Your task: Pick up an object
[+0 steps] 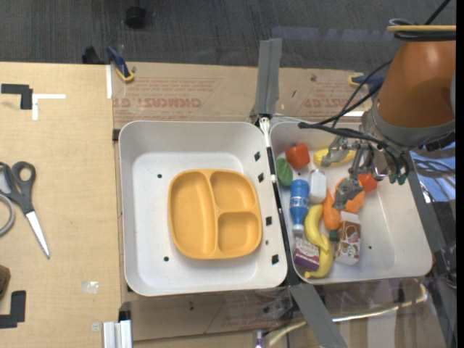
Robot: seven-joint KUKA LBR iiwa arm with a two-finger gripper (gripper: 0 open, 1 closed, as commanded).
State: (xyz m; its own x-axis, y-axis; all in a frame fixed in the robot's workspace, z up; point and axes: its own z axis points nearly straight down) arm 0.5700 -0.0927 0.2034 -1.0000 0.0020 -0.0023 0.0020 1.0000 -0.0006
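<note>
My gripper hangs low over the middle of the right bin, under the orange wrist band. Small toy foods lie beneath and around it. An orange-red piece sits right beside the gripper's tip, and an orange carrot-like piece lies just to its lower left. A red-and-white carton rests below it. Further left are a banana, a blue bottle, a small white bottle, a red round piece and a green piece. Nothing is visibly held.
The left bin holds a yellow three-compartment plate. A purple item lies at the right bin's front left, a yellow piece near its back. Scissors lie on the bench at far left. Cables trail from the wrist.
</note>
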